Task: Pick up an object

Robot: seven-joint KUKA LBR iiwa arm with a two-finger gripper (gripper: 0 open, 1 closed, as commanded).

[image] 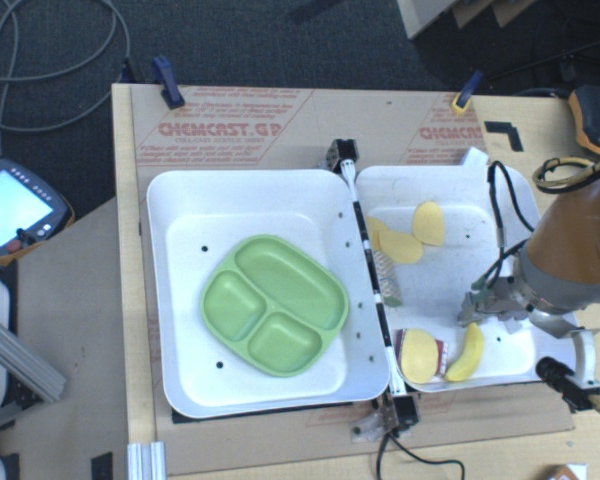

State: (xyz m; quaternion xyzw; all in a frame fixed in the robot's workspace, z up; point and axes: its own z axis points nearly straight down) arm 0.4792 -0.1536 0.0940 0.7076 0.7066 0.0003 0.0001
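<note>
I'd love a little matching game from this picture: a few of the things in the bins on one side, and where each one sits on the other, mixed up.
Things:
1. green divided plate
2. banana
3. pale yellow chip-shaped pieces
4. end effector

Places:
A. front edge of the right bin
B. middle of the left bin
C. just above the banana, right bin
D. back part of the right bin

Pairs: 1-B, 2-A, 3-D, 4-C

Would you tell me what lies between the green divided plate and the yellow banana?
In the camera view, between the green divided plate and the yellow banana run the bins' adjoining white walls, then a round yellow-and-red object.
</note>
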